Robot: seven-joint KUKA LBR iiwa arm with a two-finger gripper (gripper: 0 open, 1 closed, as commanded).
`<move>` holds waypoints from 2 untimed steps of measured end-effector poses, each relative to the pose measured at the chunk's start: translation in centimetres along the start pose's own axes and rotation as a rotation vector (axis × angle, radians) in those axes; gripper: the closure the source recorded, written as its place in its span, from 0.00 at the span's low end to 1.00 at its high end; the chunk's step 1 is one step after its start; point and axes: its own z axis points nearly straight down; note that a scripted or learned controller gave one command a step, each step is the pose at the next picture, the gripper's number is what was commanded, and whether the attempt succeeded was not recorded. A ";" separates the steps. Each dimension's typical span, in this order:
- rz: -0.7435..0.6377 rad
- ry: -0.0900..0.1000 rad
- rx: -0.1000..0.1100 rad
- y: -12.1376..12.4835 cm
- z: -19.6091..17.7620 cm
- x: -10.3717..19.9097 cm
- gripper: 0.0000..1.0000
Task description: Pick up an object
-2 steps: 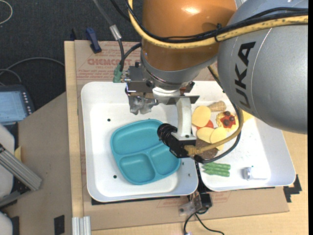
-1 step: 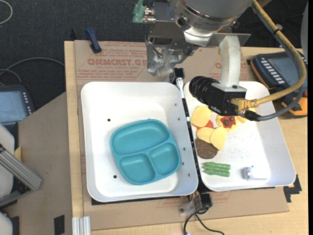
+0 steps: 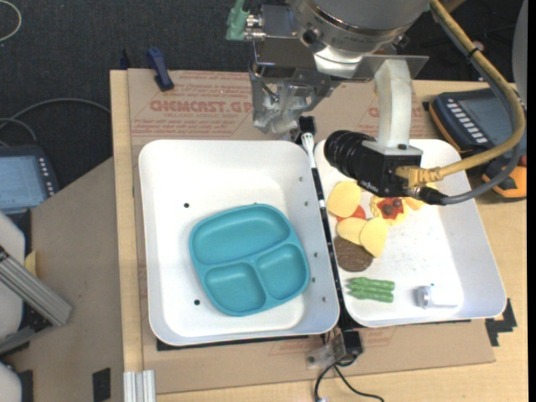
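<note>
The metal gripper [image 3: 280, 111] is seen over the far rim where the two bins meet; how wide it stands cannot be told. A teal divided plastic plate [image 3: 249, 259] lies in the left white bin [image 3: 167, 182]. In the right white bin [image 3: 469, 249], yellow round slices [image 3: 343, 199] and a brown disc [image 3: 353, 256] are crowded beside a green bean pod [image 3: 371, 288], which is laid lengthwise left-to-right near the front.

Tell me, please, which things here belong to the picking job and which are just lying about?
For the job:
gripper
teal tray in the left bin
yellow pieces, brown disc, green beans and grey piece in the right bin

Lying about:
blue clip
keypad
screen
</note>
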 end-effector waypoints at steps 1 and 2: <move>-0.002 0.001 -0.003 0.0 -1.1 0.1 1.00; -0.003 0.003 -0.006 0.1 -2.1 0.2 1.00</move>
